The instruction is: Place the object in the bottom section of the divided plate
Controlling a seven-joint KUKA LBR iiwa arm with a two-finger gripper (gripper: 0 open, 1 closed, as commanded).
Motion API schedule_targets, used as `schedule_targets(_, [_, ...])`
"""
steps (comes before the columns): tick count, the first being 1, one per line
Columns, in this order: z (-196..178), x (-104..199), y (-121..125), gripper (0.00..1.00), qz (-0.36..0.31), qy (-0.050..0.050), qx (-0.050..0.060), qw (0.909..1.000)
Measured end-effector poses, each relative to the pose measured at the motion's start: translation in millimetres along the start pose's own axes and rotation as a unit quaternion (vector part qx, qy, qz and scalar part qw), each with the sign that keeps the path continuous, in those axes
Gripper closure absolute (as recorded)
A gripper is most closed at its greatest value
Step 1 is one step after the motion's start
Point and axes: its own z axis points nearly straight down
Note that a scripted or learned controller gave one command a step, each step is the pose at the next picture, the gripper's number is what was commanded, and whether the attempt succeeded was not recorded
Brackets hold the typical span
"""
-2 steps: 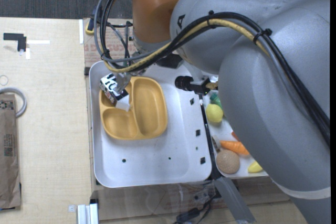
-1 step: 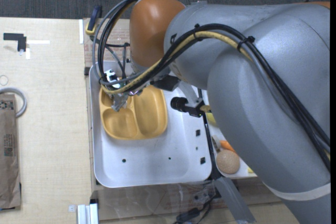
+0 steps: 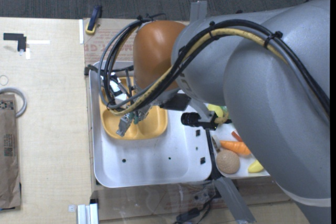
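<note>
Yellow divided plate [image 3: 152, 124] lies under the gripper [image 3: 127, 122].

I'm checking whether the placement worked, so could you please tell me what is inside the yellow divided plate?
The tool hangs over the yellow divided plate in the left bin. The plate's visible lower sections look bare. Its upper part is covered by the arm and cables, so anything there is hidden.

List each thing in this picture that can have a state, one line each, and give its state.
Divided plate: yellow, lying flat in the left bin, partly hidden by the arm.
Gripper: low over the plate.
Carrot: lying in the right bin.
Potato: resting beside the carrot.
</note>
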Motion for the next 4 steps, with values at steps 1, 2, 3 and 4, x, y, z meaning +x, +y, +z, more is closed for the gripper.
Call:
schedule_targets(1, [40.7,-44.7,41.3,0.0,-0.153,-0.003,-0.003,0.9882])
schedule_targets(2, [32.5,-44.5,42.0,1.0,-0.153,0.0,-0.002,0.9883])
schedule_targets(3, [-6.3,-58.2,4.4,1.0,0.047,-0.001,-0.001,0.9989])
schedule_targets(4, [-21.2,-86.6,-52.0,1.0,0.171,0.0,0.0,0.9852])
